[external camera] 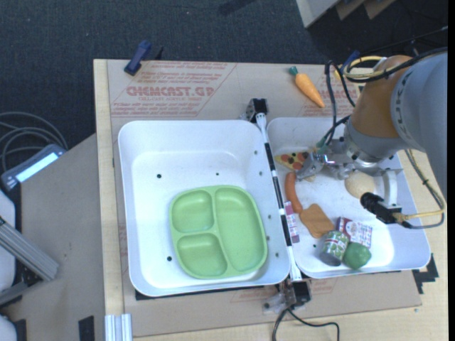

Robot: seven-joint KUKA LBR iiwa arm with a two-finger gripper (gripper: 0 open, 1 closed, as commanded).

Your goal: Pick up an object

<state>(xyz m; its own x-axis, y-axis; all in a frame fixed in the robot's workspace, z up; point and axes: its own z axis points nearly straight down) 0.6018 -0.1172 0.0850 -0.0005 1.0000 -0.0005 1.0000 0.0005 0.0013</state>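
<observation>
sausage (291,187), cracker (316,219), can (333,247) crowd right bin (409,251); fingers' (310,166) spread unclear.

Dark carpet (106,20) around wooden bench (185,91)

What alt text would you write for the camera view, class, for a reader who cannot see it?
A grey robot arm reaches from the right into the right white bin, which holds toy foods: a hot dog, a can, a green ball. The left bin holds a green divided plate; a toy carrot lies on the bench.
</observation>
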